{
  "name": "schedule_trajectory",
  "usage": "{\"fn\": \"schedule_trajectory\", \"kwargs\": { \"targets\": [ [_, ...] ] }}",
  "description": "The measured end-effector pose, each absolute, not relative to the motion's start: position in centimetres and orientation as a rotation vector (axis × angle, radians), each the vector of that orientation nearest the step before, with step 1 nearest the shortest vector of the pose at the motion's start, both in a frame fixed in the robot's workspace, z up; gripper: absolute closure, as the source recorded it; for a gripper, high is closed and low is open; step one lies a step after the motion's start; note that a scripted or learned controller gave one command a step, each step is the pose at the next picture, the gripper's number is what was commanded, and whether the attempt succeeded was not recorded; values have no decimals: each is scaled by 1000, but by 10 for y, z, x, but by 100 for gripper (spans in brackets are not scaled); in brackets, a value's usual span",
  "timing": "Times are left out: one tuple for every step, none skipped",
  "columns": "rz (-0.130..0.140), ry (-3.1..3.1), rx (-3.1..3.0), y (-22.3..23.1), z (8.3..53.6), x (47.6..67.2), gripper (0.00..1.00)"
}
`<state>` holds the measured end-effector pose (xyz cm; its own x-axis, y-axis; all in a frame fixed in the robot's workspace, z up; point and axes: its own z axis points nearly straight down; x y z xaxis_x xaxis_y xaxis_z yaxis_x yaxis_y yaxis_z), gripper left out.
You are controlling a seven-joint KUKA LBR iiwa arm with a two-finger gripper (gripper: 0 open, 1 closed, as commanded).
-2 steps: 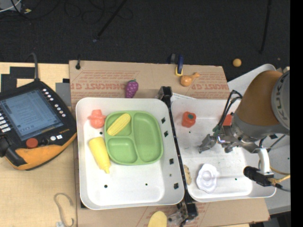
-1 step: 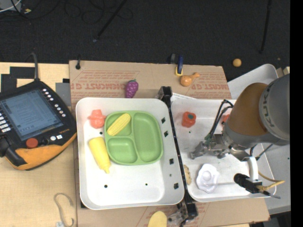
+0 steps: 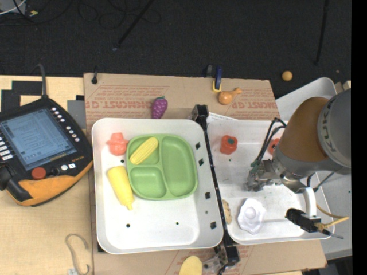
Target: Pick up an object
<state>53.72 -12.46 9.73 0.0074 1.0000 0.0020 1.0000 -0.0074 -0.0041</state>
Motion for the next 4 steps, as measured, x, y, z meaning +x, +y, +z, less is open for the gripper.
{"fn": "schedule_trajectory", "kwargs": {
  "targets": [
    [-1,-2221,-2223,-127,148,547,100],
    [-1,-2221,-2223,-127,202,538,100],
    [-1,-2221,-2222,-128,229,538,100],
    [-1,-2223,-2215,-77,238,535,100]
  ]
}}
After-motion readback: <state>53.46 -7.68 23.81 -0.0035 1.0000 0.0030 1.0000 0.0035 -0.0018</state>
